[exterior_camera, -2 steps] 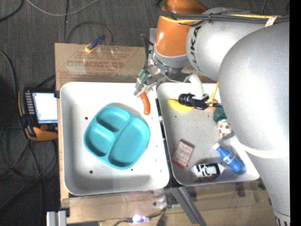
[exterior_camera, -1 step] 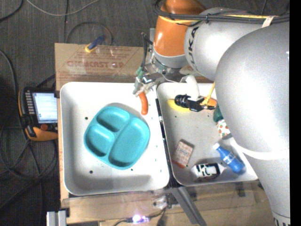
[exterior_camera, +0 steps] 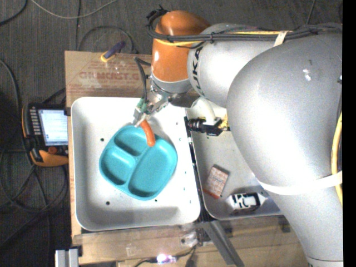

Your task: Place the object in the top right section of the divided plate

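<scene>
Hovering at plate's (exterior_camera: 139, 163) top edge, hand (exterior_camera: 143, 114) looks clamped on upper tip of carrot (exterior_camera: 148, 134). Judging it light, stiff, smooth plastic; mid-body grip safer than tip.

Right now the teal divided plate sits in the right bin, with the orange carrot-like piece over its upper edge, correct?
Not quite: the camera view shows the teal divided plate in the left bin, not the right. The orange carrot-like piece does lie over its upper edge, just below the gripper.

Orange carrot-like object (exterior_camera: 147, 133) lies tilted across teal divided plate's (exterior_camera: 139, 163) upper rim.
</scene>
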Controlling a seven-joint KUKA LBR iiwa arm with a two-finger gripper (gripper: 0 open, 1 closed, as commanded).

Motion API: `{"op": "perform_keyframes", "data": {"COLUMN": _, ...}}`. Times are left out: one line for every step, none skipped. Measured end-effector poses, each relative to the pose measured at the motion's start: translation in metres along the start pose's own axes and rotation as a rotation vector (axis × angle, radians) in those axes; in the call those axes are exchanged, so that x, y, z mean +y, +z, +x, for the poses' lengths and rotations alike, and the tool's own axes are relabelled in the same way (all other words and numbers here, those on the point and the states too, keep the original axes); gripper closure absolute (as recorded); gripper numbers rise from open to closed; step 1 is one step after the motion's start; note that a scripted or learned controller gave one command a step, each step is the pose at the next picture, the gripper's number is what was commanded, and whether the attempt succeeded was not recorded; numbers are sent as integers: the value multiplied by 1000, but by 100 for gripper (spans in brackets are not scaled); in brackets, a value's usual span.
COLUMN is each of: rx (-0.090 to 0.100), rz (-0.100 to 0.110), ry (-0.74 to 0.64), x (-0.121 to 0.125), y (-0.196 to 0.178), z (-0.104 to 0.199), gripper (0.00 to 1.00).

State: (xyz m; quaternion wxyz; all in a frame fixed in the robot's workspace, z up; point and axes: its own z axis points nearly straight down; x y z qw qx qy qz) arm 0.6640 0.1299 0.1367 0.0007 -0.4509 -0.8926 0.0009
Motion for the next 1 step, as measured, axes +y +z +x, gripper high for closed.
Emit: {"op": "perform_keyframes", "data": {"rx": 1, "rz": -1, "ry": 0, "x": 0, "y": 0, "z": 0, "gripper": 0}}
